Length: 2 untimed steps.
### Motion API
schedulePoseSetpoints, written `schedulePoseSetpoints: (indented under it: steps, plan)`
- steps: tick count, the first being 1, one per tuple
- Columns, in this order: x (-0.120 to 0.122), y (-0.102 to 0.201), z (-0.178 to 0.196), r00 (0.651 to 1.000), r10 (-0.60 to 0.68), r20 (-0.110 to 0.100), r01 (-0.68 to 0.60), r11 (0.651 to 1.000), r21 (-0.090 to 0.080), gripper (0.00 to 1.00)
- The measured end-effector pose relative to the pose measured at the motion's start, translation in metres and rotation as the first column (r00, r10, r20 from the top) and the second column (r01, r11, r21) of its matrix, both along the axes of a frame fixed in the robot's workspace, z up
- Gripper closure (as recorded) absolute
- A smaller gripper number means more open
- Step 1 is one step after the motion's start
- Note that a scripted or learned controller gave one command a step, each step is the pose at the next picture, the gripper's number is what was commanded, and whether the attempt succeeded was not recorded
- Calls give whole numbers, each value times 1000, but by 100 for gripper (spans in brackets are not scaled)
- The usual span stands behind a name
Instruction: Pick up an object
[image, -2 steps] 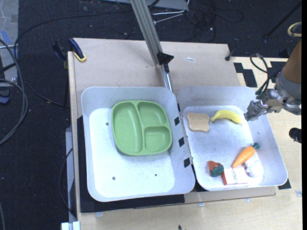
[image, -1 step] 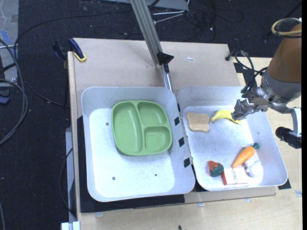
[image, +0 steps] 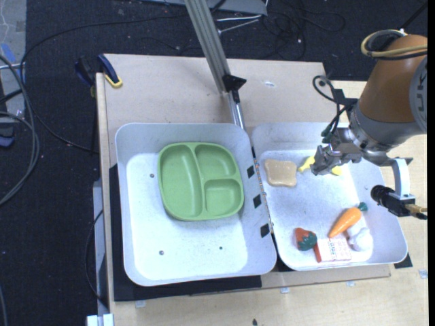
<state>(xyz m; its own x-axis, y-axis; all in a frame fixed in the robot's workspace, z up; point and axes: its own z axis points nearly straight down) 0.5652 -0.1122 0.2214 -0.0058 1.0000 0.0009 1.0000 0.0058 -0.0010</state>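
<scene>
The left bin [image: 136, 250] on the bench [image: 170, 90] holds a green divided plate [image: 201, 180], lying flat toward the bin's upper right and fully in view. A grey pole [image: 211, 36] slants down from the top of the picture and ends at the seam between the two bins.

In the right bin [image: 292, 206], a tan slice of toast [image: 280, 173] lies near the left wall. Just right of it a yellow object [image: 308, 163] peeks out, mostly hidden beneath the tool [image: 325, 163], so its shape is hard to make out. The tool hangs low over that spot; whether it is clenched or released cannot be told from this angle.

Toward the bin's lower right, a small red-and-green item [image: 305, 239], a red-and-white box [image: 332, 250], an orange carrot [image: 346, 221] and a white object [image: 360, 240] cluster close together, the white one blurred. The arm [image: 394, 87] is cut off at the right edge.
</scene>
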Motion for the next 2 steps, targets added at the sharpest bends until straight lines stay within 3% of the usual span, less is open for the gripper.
schedulePoseSetpoints:
  steps: [2]
  plan:
    - [-10,112,19,1000,3,1,-3,1000,1,100]
